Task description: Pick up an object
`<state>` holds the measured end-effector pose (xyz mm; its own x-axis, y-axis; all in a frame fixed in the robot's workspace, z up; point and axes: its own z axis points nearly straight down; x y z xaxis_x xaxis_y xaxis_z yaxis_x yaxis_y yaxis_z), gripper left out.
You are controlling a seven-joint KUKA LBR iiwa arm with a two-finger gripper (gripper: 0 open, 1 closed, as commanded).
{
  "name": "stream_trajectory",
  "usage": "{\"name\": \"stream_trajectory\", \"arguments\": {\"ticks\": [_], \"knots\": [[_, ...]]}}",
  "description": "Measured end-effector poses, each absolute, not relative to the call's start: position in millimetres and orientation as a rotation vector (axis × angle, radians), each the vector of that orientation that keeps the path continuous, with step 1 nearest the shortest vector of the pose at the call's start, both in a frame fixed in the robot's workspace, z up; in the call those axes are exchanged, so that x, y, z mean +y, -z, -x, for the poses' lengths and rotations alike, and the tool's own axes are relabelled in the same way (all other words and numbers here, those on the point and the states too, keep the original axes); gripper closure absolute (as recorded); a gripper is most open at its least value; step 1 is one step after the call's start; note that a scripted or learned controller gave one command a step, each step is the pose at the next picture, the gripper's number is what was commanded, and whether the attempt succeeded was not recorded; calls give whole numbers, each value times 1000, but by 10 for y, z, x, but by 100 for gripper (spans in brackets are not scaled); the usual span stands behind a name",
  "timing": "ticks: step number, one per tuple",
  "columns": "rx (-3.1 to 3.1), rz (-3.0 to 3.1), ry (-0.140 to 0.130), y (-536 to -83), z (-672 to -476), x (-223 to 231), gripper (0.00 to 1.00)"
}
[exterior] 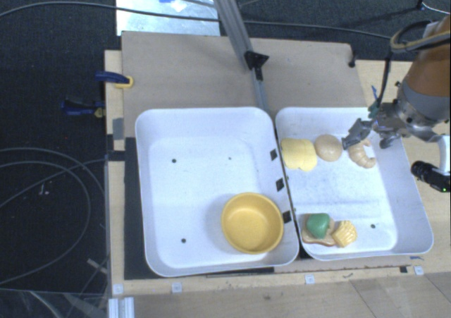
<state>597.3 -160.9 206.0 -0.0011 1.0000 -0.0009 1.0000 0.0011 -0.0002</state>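
My gripper (369,136) hangs over the far right part of the right bin (405,200), its fingers spread open above a small tan croissant-shaped piece (363,158). Nothing sits between the fingers. Just left of it lie a round beige bun (328,147) and a pale yellow lump (299,154). Near the bin's front edge rest a green piece (318,224) on a tan slab and a yellow ridged piece (344,233).
The left bin (176,168) holds a yellow bowl (252,222) at its front right. A grey pole (232,20) slants over the bench behind the bins. A blue and yellow clamp (113,80) grips the bench's left edge.
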Motion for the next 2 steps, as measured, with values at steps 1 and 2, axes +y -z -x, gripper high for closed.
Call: {"name": "stream_trajectory", "arguments": {"ticks": [1, 2], "knots": [[2224, -2222, 3, -1434, -5996, -1597, 0], [2223, -2223, 2, -910, -5993, -1592, 0]]}}
